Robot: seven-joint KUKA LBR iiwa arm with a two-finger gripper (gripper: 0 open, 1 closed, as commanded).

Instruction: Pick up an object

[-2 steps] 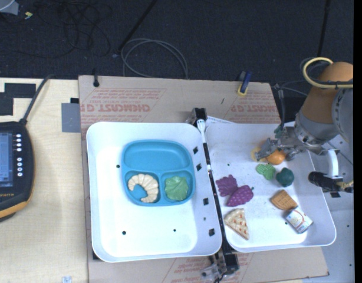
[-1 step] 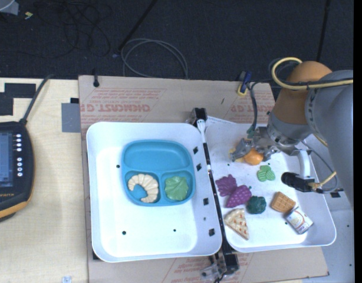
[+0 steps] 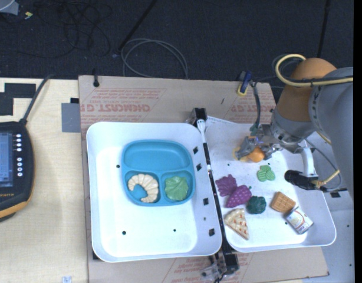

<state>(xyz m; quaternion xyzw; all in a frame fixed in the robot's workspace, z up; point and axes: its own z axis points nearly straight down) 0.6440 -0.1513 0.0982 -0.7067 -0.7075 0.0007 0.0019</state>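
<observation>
- The arm (image 3: 322,99) reaches in over the right bin (image 3: 322,232), and its pincer (image 3: 253,149) sits low at the bin's far left part, right on a small orange piece (image 3: 257,155).
- The orange piece shows just under the pincer's tip, touching or nearly so; whether the pincer is spread or pressed together I cannot tell, the dark metal there is too jumbled.
- My reading: this is the grasp step, with the pincer down on its chosen object and no lift begun.
- Just beside the pincer, toward the near edge, lies a small green leafy piece (image 3: 265,173); further that way are two purple grape bunches (image 3: 233,190), a dark green lump (image 3: 256,204), a waffle-like biscuit (image 3: 282,202), a pizza slice (image 3: 237,222) and a small can (image 3: 298,220).
- Well apart from the pincer, across the divider, the left bin (image 3: 104,217) bears a blue tray (image 3: 157,152) holding a croissant (image 3: 144,187) and a lettuce piece (image 3: 177,187).
- The next move calls for a firm pinch on the orange piece, then a straight rise; it looks small and rounded, so it could slip out sideways.
- The green leafy piece is close enough that a skewed lift might nudge it.
</observation>
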